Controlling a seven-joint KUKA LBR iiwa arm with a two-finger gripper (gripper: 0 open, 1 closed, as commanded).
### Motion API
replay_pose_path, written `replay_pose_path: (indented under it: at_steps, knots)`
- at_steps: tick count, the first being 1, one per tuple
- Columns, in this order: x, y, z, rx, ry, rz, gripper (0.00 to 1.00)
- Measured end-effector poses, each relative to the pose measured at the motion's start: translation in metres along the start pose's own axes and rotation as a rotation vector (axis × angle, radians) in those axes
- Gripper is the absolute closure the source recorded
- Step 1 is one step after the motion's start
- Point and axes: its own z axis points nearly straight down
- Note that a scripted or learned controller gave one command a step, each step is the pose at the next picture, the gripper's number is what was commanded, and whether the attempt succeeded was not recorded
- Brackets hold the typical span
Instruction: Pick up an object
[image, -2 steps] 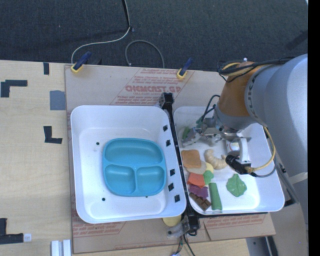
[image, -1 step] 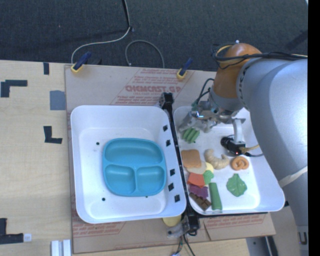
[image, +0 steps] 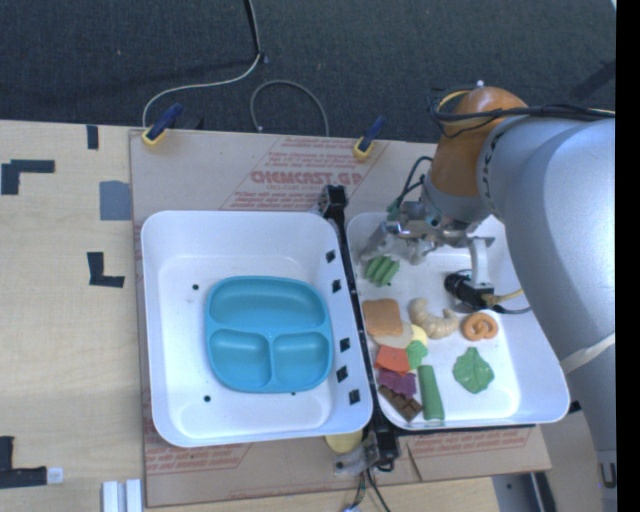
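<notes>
The gripper (image: 400, 240) hangs over the far left corner of the right bin (image: 540, 385), and whether it is open or closed cannot be told from this angle. Just below it, possibly touching, lies a ribbed green piece (image: 380, 269). Toward the bin's near edge sit other toy foods: a tan bread slice (image: 383, 318), a pale knobbly piece (image: 432, 320), an orange spiral (image: 481, 327), a leafy green lump (image: 473, 370) and a smooth green stick (image: 431, 392). The left bin (image: 170, 300) holds a glossy blue divided plate (image: 268, 333).
</notes>
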Motion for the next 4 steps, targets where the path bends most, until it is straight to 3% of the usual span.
replay_pose_path:
  at_steps: [2,3,4]
  knots:
    - [0.007,-0.012,0.0,-0.001,-0.002,0.001,0.0]
    - [0.007,-0.012,-0.01,-0.001,-0.002,0.001,1.0]
    - [0.077,-0.053,-0.105,-0.004,0.004,-0.006,1.0]
